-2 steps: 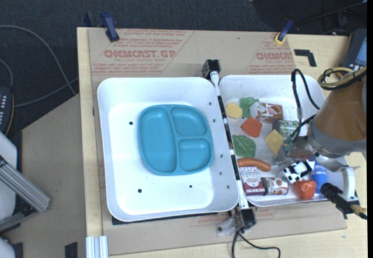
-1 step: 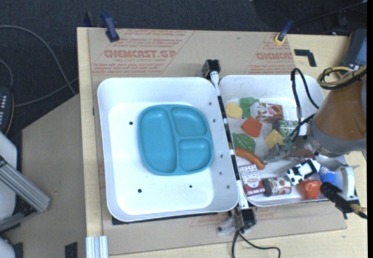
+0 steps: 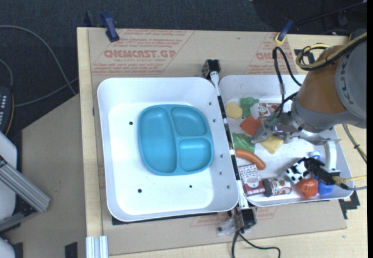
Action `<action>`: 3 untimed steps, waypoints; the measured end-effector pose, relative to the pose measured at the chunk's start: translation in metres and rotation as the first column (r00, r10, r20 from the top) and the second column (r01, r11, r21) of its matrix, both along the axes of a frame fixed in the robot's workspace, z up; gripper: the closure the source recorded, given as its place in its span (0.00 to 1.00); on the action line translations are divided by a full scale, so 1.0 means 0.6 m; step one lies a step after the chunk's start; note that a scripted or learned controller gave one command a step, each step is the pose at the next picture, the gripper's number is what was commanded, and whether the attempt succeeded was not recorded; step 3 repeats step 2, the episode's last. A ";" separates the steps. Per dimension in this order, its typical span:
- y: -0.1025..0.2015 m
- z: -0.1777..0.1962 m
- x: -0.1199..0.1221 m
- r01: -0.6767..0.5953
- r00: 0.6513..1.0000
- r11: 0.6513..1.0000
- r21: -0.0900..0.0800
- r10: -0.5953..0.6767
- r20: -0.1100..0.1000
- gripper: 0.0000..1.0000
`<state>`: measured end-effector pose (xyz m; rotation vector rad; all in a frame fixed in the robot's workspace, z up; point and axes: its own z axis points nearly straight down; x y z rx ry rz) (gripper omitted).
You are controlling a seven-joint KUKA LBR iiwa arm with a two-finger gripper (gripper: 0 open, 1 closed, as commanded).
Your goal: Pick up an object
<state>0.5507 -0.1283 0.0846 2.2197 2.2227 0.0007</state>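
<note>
My gripper [image 3: 273, 130] hangs low over the middle of the right bin [image 3: 341, 161], reaching in from the right under the orange-banded wrist [image 3: 319, 87]. Just left of it lies a red toy piece [image 3: 251, 125], and a yellow wedge [image 3: 272, 145] sits right below it. Other small things lie around: a yellow round piece [image 3: 233, 110], a green piece [image 3: 249, 101], an orange sausage [image 3: 251, 159], a black-and-white toy cow [image 3: 300, 170] and a red ball-like toy [image 3: 308, 188]. The view does not show anything held between the fingers.
The left bin [image 3: 116, 134] holds a blue three-compartment plate [image 3: 175, 138]. A small printed box [image 3: 250, 179] and a bottle [image 3: 280, 187] lie along the right bin's front wall. Cables run over the bench behind the arm.
</note>
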 end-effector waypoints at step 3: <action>0.100 0.167 0.035 0.000 1.000 1.000 0.000 0.000 0.001 1.00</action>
